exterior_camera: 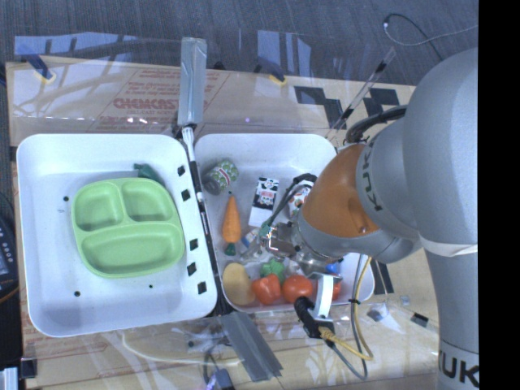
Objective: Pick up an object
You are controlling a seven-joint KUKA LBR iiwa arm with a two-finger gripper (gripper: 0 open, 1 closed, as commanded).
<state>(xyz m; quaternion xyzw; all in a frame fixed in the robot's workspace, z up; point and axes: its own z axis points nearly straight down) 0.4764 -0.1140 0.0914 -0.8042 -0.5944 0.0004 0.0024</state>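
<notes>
The arm [406, 177] is reaching in from the right and leaning low over the right bin [244, 149], its orange band [341, 197] sitting above the toys. The hand [280, 246] is hanging at the near end of that bin, right over the crowded cluster there — whether it is spread or closed, and whether anything is in it, I cannot tell, since the wrist is covering it.

Candidates for the pick are all lying in the right bin: an orange carrot [231, 220] near the divider, a small round can [220, 175] toward the far end, a black-and-white carton [264, 197] beside the carrot, and at the near end a pale potato-like piece [236, 281] touching a red tomato [266, 289], with a second red one [297, 287] just beside it. The left bin [49, 242] is holding a green divided plate [126, 226].

By my reading, the arm is in the descent or grasp step over the tomatoes. The next move is calling for a clean closure on one piece — hard in such tight packing — then a straight lift.
</notes>
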